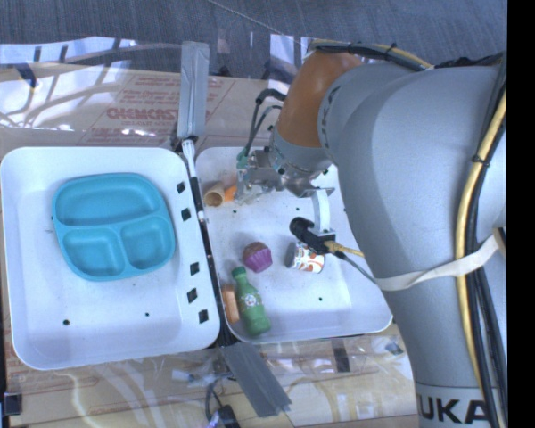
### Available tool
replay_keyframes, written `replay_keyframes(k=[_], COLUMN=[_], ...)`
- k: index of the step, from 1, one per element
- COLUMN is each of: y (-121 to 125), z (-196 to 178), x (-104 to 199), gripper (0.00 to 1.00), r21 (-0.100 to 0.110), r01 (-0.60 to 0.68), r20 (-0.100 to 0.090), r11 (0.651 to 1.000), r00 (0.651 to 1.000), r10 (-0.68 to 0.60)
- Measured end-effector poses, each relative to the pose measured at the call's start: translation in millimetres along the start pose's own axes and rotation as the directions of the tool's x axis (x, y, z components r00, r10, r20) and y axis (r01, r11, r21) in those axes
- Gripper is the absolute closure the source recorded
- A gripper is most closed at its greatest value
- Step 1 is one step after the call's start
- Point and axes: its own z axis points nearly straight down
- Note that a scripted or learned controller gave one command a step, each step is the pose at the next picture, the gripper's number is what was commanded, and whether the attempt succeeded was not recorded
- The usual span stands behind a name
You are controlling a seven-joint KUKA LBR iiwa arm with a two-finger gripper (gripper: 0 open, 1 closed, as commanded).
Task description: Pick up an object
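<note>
My tool (247,178) hangs over the right bin's (357,315) far-left corner, just beside a tan cylinder (215,194); its state I cannot tell; nearer lie a purple piece (258,257) and green bottle (251,302).

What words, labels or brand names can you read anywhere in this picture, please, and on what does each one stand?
"UKA": white letters at the base of the arm, cut off on the left.
Red print on the cardboard sheet behind the bins: too blurred to read.
Label on the green bottle: too small to read.
Pattern on the small cup: no legible words.
</note>
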Motion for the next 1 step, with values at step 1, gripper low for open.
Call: replay_keyframes(k=[1], y=[0.1], z=[-1.5], x=[-4.4], gripper=[0.00], r21=[-0.002], r01=[-0.004], r20=[0.006], r11=[1.000], r00=[1.000], r10=[0.004])
